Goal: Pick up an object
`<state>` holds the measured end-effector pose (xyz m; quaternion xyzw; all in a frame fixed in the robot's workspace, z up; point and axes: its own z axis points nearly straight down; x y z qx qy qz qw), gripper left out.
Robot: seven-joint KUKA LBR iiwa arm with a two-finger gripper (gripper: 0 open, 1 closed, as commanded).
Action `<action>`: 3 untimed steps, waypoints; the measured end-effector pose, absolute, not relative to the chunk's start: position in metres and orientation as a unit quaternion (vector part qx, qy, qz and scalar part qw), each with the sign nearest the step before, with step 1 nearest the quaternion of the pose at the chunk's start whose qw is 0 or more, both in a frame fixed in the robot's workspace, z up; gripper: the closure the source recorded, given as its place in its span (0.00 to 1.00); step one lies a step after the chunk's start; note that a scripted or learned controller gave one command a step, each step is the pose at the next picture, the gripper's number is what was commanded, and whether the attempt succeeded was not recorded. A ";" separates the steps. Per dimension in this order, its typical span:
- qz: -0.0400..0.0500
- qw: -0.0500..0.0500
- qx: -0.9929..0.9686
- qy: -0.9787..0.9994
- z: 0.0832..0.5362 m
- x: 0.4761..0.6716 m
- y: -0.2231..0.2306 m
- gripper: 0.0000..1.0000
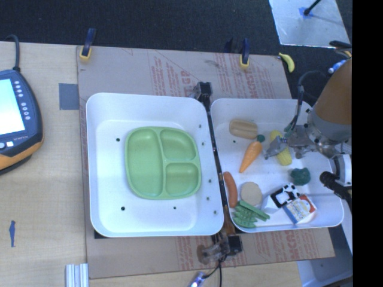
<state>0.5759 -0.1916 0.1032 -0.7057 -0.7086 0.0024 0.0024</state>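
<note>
The right bin [335, 220] holds several toy foods: a tan bread roll [243, 128], a carrot [251, 154], a yellow piece [285, 156], a green broccoli [300, 175], a red-orange sausage [230, 188], a round tan biscuit [251, 193], green beans [250, 213] and a small carton [294, 204]. My gripper [280, 147] is low in this bin, right at the yellow piece and just right of the carrot. The grey wrist and orange band [336, 100] rise behind it on the right. Whether anything is in its grasp is not visible.
The left bin [102, 220] carries a green divided plate [163, 162]. A black divider clamp [204, 91] sits between the bins at the back. A teach pendant [15, 118] lies on the bench at far left. Clamps hold the cardboard's far edge.
</note>
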 end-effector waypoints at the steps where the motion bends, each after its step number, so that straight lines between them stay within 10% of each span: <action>1: 0.003 0.002 -0.705 -0.709 0.114 0.577 -0.193 1.00; 2: 0.000 0.001 -0.705 -0.709 0.187 0.636 -0.108 1.00; 3: 0.001 0.001 -0.706 -0.708 0.225 0.617 -0.023 1.00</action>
